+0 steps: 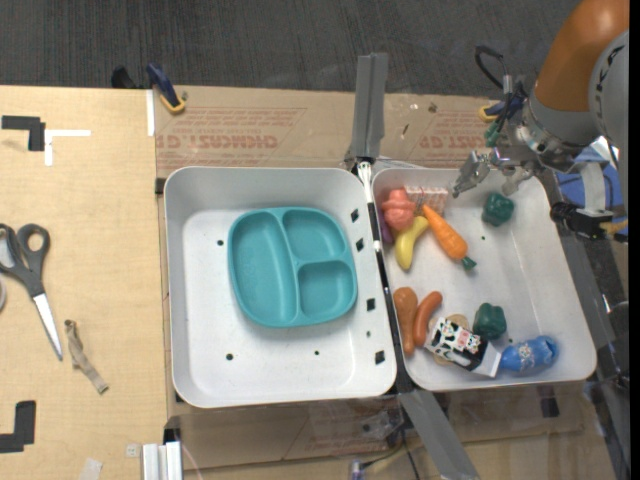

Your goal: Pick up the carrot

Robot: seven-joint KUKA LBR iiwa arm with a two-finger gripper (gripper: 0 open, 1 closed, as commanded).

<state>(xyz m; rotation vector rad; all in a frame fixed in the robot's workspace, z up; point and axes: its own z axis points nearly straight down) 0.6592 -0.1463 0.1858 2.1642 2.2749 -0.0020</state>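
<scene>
The carrot (443,232) is orange with a small green stub at its lower right end. It lies slanted in the right bin (560,298), next to a yellow banana (408,243) and below a pink toy (397,206). My gripper (490,175) hangs over the back of that bin, up and to the right of the carrot and apart from it. Its fingers (466,179) are spread open with nothing between them. A dark green toy (497,208) sits just below the gripper.
The front of the right bin holds two sausages (415,316), a cow-print carton (460,343), a green toy (489,319) and a blue toy (528,353). A teal divided plate (293,265) lies in the left bin (190,298). Scissors (35,278) rest on the bench at left.
</scene>
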